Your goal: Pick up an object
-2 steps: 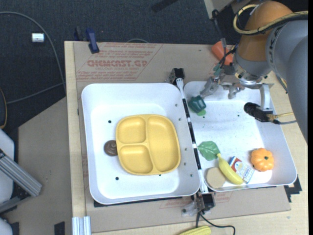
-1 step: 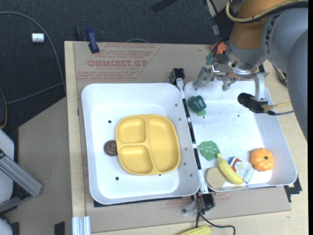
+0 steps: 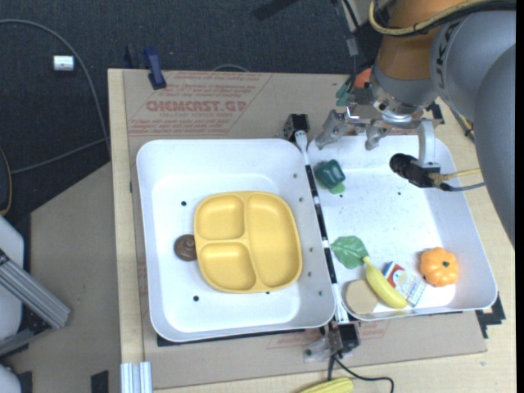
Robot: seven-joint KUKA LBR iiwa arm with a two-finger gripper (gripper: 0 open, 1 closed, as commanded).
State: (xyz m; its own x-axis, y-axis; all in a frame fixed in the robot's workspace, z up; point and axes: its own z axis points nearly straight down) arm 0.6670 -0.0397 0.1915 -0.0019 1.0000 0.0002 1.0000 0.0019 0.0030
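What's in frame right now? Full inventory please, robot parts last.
White bins: 2, side by side on the bench.
Divided plate: 1, yellow, middle of left bin.
Round object: 1, brown, left bin, at plate's left edge, partly hidden.
Green cup-like object: 1, right bin, far left corner.
Leaf-shaped piece: 1, green, right bin, near left.
Banana: 1, yellow, right bin, near edge.
Tan disc: 1, beside banana.
Small packet: 1, white/red/blue, behind banana.
Pumpkin: 1, orange, near right corner.
Arm: 1, grey/orange.
Gripper: 1, over right bin's far edge.
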